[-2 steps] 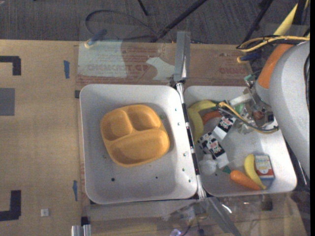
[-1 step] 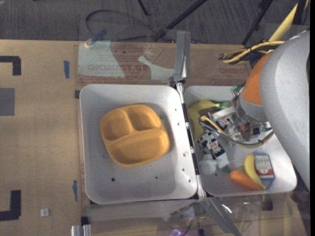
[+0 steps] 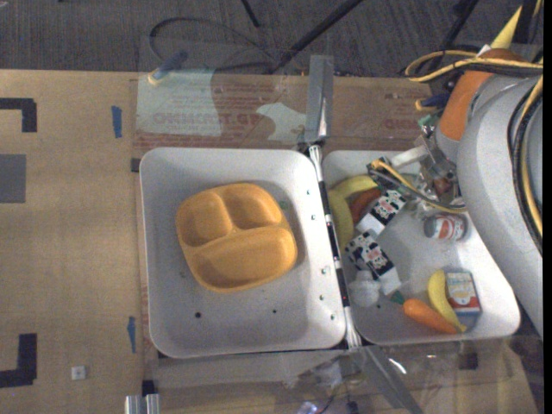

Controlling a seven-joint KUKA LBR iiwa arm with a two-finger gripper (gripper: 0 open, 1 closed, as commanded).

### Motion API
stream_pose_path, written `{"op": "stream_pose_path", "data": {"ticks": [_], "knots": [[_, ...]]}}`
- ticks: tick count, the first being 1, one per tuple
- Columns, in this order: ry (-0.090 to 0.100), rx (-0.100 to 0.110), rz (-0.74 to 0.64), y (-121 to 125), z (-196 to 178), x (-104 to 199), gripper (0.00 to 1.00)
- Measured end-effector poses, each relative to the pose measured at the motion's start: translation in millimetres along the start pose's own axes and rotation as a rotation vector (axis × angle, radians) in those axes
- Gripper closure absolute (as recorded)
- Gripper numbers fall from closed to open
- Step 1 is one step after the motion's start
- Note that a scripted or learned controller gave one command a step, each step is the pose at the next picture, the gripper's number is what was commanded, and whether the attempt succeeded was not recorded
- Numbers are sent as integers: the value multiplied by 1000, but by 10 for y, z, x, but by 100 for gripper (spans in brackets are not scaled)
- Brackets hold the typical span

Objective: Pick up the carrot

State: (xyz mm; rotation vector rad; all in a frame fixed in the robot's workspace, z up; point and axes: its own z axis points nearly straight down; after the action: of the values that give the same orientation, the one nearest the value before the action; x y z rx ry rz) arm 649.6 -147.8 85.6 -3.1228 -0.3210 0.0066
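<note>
Overhead slanted view of two white bins on the desk [image 3: 69, 231]. The gripper [image 3: 434, 172] hangs over the far part of the right bin [image 3: 496, 274], below the grey arm [image 3: 504, 162] with its orange band [image 3: 461, 93]; whether it is open or closed cannot be told, as cables and the wrist cover it. Just beside the gripper, toward the divider, lie a yellow banana [image 3: 345, 198] and two black-and-white cartons [image 3: 373, 235]; directly nearward of it stands a small can [image 3: 445, 227]. Farther nearward, along the bin's front edge, the carrot [image 3: 429, 316] lies flat, well apart from the gripper, touching a second banana [image 3: 442, 296] that lies against a small box [image 3: 463, 290]. A white ball-like object [image 3: 366, 293] sits beside the carrot's green end. Open bin floor remains between the can and the carrot. Beyond the divider, the left bin [image 3: 164, 317] holds a yellow sectioned plate [image 3: 235, 236] near its centre, with bare floor along all four walls.
</note>
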Motion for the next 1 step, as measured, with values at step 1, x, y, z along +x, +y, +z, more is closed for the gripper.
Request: {"op": "stream_pose_path", "data": {"ticks": [1], "knots": [[6,-2,-1,-635,-1058,-149,100]]}}
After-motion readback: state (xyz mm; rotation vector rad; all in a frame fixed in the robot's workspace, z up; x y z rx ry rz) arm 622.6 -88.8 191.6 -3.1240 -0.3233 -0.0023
